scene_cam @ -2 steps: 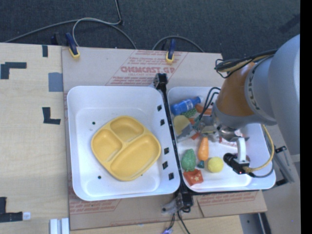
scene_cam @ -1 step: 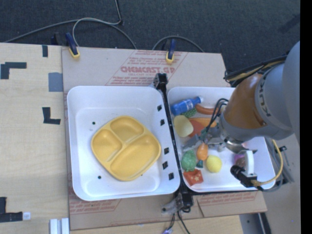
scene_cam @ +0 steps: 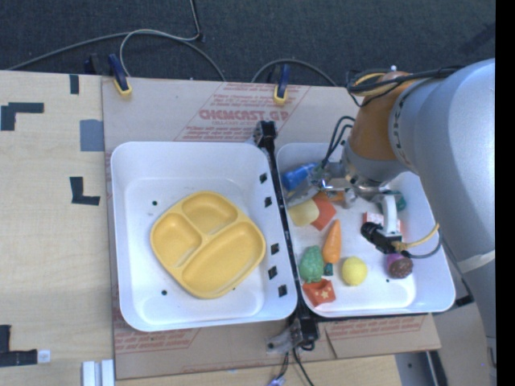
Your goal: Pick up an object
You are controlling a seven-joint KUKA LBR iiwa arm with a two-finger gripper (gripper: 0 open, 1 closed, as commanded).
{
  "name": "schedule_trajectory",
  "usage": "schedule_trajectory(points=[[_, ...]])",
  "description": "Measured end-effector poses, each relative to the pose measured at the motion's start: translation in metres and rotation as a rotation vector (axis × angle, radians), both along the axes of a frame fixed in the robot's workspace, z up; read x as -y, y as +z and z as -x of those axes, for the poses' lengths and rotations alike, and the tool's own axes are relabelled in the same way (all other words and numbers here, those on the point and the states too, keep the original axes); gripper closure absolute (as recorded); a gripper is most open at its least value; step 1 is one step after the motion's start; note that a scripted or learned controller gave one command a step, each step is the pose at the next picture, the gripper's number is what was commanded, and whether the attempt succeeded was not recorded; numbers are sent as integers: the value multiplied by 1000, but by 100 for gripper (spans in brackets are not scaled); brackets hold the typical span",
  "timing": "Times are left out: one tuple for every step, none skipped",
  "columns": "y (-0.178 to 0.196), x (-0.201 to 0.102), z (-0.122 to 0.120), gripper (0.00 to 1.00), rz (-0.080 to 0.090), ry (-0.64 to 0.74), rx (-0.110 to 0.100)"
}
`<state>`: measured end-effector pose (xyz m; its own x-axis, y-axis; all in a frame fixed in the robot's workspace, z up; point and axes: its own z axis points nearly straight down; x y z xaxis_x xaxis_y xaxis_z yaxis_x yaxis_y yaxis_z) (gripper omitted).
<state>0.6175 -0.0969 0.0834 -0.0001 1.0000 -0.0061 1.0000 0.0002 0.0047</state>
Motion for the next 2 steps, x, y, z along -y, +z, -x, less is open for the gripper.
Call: schedule_trajectory(points=[[0, 9, 30, 0, -4, 2, -2], [7, 10, 30, 100, -1, 2, -5]])
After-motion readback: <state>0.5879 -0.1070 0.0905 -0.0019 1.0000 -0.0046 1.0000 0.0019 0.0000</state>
